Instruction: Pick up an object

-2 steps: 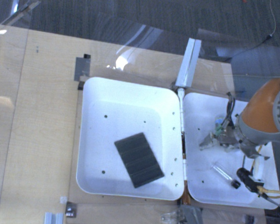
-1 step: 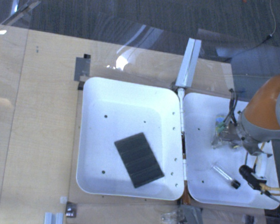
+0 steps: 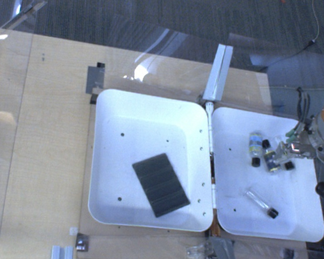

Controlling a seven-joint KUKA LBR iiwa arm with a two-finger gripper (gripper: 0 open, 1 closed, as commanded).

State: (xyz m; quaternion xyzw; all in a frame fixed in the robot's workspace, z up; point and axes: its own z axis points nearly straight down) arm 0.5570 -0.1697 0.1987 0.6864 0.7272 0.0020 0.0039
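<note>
counting for you: two white bins are sitting side by side on a pale wooden bench. your left bin (image 3: 107,149) is holding one dark ribbed rectangular pad (image 3: 160,184), lying flat and turned at an angle. your right bin (image 3: 309,218) is carrying one small clear bottle (image 3: 255,143) and one clear tube with a black cap (image 3: 261,202). the gripper (image 3: 277,159) is hanging low over that bin's upper middle; whether it's gripping anything, you can't tell.
</note>
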